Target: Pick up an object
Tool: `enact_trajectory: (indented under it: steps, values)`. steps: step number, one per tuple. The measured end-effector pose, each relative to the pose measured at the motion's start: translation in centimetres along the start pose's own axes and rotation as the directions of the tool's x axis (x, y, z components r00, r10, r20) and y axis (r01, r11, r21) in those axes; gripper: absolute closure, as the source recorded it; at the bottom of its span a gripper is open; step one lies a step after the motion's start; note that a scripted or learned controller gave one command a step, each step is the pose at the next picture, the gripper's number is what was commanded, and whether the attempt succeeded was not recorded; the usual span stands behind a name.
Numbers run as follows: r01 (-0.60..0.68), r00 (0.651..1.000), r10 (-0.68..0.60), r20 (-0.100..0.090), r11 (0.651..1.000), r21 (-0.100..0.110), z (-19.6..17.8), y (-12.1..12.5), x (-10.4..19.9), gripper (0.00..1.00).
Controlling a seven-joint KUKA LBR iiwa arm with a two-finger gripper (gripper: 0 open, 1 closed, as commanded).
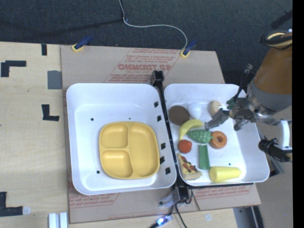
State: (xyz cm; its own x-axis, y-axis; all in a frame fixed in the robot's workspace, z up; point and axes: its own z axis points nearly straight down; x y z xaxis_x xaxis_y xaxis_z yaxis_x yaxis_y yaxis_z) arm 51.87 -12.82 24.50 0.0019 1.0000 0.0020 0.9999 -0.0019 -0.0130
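Note:
My gripper [225, 123] hangs over the right bin [251, 151], coming in from the right. Its two dark fingers are spread open and nothing sits between them. One fingertip [211, 124] lies just above a green leafy toy vegetable [199, 136]. An orange ring-shaped toy [218, 140] sits right below the gripper. A small beige piece [214, 107] is just behind the gripper, beside a white egg-like toy [195, 109] and a brown round toy [178, 114]. A yellow banana [189, 126] curves around the green vegetable.
Also in the right bin: a red tomato [185, 146], a green cucumber [204, 156], a pizza slice [188, 166] and a yellow cone-like toy [224, 173]. The left bin [80, 103] holds a yellow divided plate [128, 149]. A cable [142, 25] trails behind the bins.

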Motion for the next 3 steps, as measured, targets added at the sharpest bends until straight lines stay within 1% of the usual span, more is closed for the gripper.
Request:
enact_trajectory:
  steps: [1, 2, 3]
  values:
    - [0.003, 1.000, -0.003, 0.002, 1.000, -0.011, -0.5, 0.2, 0.0, 0.00]
    - [0.003, 1.000, -0.003, 0.002, 1.000, -0.007, 3.9, 0.0, -0.2, 0.00]
    - [0.003, 1.000, -0.003, 0.001, 1.000, -0.006, 8.4, -0.1, 0.5, 0.00]
